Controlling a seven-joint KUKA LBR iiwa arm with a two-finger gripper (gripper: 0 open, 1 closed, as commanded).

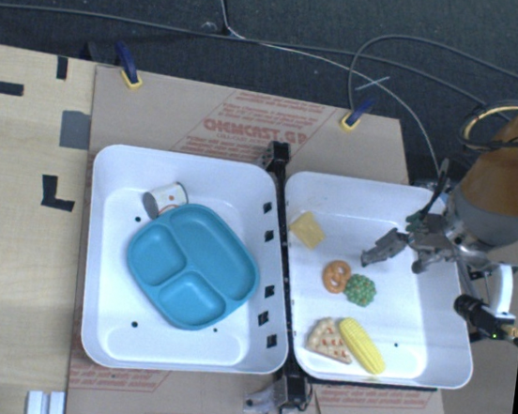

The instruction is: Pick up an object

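The right bin holds a pale yellow wedge, an orange pretzel, a green broccoli floret, a waffle-patterned slice and a yellow corn cob. My gripper hangs over the bin's upper right part, to the right of the pretzel and broccoli and apart from them. Its two dark fingers are spread open with nothing between them.
The left bin carries a blue divided plate and a small grey cup with an orange spot lying on its side. A black clip divider joins the bins. Cables run across the back.
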